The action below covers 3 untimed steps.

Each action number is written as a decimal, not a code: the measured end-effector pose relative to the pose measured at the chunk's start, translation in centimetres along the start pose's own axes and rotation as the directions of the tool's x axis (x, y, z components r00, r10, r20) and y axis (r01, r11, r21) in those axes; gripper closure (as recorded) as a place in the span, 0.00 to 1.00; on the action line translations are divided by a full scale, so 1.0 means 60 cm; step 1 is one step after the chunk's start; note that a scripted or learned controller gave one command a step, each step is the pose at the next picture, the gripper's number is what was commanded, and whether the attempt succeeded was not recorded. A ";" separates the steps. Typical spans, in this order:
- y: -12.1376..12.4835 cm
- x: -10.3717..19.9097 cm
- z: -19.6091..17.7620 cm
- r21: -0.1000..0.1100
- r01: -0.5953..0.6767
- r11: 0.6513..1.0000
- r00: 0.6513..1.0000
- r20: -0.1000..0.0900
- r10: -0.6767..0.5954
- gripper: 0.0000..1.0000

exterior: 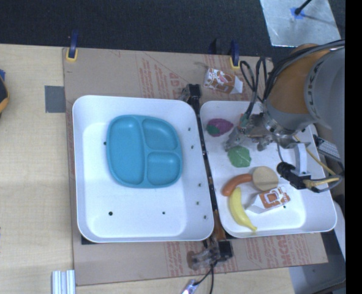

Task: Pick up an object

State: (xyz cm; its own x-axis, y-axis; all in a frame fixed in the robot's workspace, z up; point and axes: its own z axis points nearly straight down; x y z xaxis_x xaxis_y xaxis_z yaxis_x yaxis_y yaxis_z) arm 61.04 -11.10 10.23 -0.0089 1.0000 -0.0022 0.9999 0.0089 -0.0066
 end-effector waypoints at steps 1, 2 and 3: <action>0.067 0.006 0.023 0.022 -0.002 1.000 1.000 -0.003 0.002 0.00; 0.069 0.011 0.011 0.017 -0.004 1.000 1.000 -0.002 0.004 0.00; 0.000 0.014 0.018 -0.002 -0.004 1.000 1.000 -0.001 0.004 0.00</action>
State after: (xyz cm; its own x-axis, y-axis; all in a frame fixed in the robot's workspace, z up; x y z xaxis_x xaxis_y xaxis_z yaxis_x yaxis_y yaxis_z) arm 61.02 -10.28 9.14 -0.0052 1.0000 -0.0016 1.0000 0.0051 -0.0046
